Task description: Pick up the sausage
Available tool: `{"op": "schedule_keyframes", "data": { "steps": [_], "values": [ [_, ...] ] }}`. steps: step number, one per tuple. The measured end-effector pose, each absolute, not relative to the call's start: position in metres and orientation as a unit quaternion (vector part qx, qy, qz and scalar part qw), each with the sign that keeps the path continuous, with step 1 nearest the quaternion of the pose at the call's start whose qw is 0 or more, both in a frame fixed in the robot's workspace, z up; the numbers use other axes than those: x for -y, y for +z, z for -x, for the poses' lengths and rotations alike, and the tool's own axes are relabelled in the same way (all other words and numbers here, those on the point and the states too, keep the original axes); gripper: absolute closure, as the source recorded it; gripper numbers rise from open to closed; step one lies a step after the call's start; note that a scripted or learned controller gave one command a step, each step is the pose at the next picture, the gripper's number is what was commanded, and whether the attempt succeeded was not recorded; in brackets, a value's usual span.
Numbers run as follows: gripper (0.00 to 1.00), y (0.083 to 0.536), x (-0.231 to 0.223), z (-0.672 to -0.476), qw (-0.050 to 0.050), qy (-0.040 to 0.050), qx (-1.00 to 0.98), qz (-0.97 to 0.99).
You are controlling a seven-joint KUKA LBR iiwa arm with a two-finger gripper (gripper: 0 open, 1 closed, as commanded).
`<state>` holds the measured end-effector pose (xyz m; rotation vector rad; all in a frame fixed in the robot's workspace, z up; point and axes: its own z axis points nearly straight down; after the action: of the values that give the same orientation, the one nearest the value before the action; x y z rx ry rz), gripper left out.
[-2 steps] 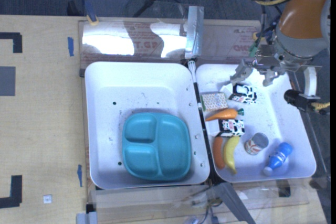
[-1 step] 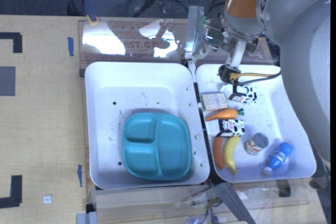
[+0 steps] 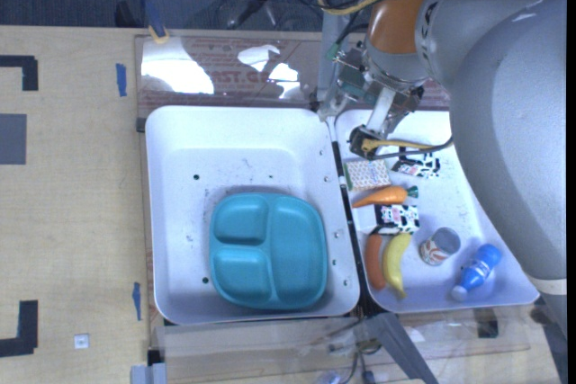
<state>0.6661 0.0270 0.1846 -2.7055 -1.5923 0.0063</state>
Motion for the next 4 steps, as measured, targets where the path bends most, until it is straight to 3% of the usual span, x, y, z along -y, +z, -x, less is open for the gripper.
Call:
{"op": "schedule_keyframes", "data": {
  "steps": [1,2,3,4],
  "values": [
    [1.00,0.195,-0.029,-0.667,0.001,0.0022,0.509,0.861],
    [1.00,0.284,-0.003,-0.667,0.000,0.0002,0.344,0.939],
    [1.00,0.278,-0.066,-0.631,0.000,-0.0001,0.099,0.995],
    [1.00,0.419,-0.120,-0.654,0.000,-0.0011,0.128,0.992]
  ]
}}
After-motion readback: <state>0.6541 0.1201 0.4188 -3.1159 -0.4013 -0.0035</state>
